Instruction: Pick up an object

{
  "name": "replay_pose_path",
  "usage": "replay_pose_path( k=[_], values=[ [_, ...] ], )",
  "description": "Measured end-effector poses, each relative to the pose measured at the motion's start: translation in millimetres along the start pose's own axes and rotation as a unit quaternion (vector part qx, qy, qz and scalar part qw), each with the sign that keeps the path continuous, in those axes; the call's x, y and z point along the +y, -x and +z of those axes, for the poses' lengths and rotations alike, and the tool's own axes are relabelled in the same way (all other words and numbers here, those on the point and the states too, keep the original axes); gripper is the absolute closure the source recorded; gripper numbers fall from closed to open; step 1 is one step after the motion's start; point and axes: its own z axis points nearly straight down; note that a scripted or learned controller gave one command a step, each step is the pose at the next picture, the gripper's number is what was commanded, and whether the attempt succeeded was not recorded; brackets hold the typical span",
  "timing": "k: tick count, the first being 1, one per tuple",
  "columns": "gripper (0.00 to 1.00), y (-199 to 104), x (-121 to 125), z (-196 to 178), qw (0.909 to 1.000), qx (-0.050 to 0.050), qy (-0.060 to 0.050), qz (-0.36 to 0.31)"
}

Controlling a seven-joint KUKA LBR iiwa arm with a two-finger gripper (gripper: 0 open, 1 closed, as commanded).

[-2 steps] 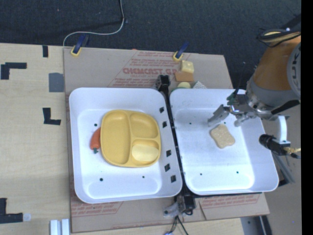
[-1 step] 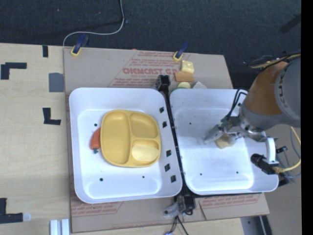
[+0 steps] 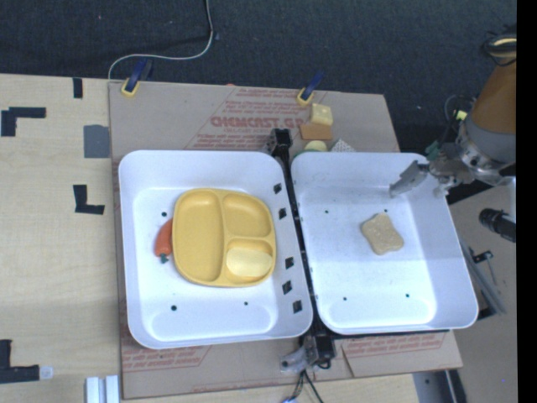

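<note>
Near the right bin (image 3: 436, 309) rim, gripper (image 3: 409, 180) hovers above sponge (image 3: 383, 234).

The left bin (image 3: 134, 250) holds a divided plate (image 3: 222, 235); the right bin (image 3: 419, 300) holds a sponge (image 3: 382, 234) (near its middle). Small blocks (image 3: 316, 124) sit behind both.

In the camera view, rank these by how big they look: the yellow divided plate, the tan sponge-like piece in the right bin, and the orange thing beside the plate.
1. Yellow divided plate, by far the largest.
2. Tan piece in the right bin.
3. Orange thing, smallest as seen, but the plate hides part of it, so its full size is uncertain.
</note>
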Motion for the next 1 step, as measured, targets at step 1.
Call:
replay_pose_path(
  k=[1],
  values=[
    [0.00, -36.3, -34.7, 113.6, 1.0000, 0.002, -0.005, 0.000]
  ],
)
